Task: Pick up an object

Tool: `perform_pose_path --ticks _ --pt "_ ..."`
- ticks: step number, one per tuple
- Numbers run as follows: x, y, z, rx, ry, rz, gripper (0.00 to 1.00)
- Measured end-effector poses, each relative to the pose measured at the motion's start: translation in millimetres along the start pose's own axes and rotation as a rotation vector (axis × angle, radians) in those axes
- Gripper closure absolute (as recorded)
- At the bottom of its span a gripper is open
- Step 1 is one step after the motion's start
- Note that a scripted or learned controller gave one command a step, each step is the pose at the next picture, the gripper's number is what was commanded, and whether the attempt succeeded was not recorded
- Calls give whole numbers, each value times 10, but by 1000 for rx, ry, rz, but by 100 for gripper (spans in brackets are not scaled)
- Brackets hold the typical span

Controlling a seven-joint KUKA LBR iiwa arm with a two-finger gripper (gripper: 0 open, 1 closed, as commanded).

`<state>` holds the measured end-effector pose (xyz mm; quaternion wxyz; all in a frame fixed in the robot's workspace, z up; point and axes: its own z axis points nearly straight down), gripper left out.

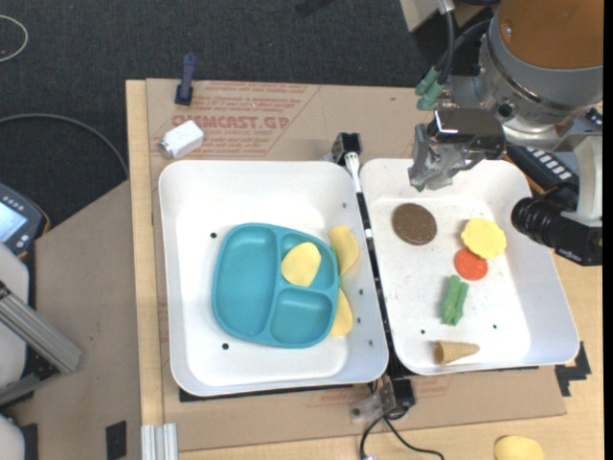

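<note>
Our gripper hangs over the right bin's far edge, carrying nothing; we cannot tell its opening. Just beneath lies the brown disc, with the yellow piece beyond. No pick is made yet; descent and grasp remain.

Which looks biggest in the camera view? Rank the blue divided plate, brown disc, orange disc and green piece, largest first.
1. Blue divided plate, by far the largest.
2. Brown disc.
3. Green piece and orange disc: too alike in visible area to rank; the green one is longer but narrow.
</note>
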<state>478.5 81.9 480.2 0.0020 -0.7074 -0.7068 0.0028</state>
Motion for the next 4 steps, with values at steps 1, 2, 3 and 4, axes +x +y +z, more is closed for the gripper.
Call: perform_pose_path --ticks 1,2,3,4 --pt "-500 7 -566 -15 1 5 100" --pt "-100 784 -543 -11 1 -4 100" --pt "-416 93 -13 0 1 3 100" --pt "-269 755 -584 -17 1 -2 100"
